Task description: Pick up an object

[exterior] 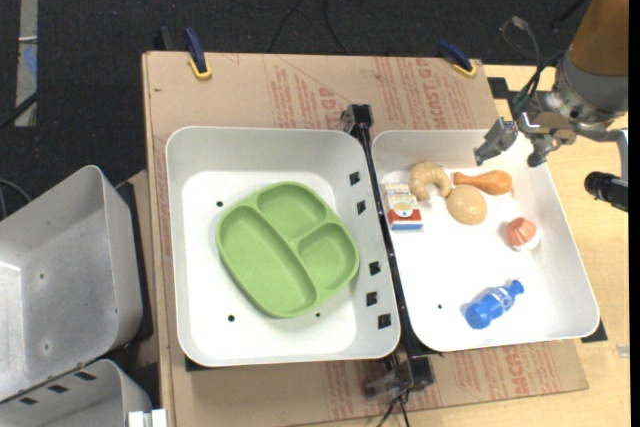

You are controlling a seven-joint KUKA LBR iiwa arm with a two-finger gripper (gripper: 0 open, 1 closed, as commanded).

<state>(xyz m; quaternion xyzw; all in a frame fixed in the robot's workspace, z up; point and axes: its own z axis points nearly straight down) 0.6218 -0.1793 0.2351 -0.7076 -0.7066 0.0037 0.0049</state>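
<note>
hand (519, 141) open (above drumstick (484, 181)), nothing held

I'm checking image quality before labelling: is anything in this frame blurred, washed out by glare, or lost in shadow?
Camera view: even, soft lighting, with faint shadows under the green divided plate and blue bottle; the right bin looks bright but not blown out; the gripper and small items are slightly soft and low in detail; the floor beyond the bench is dark and grainy.

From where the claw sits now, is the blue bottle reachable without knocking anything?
Probably yes. The claw hangs open over the right bin's far edge, and the bottle lies alone near the front. The pink piece sits between them, but a lifted approach should clear it.
</note>
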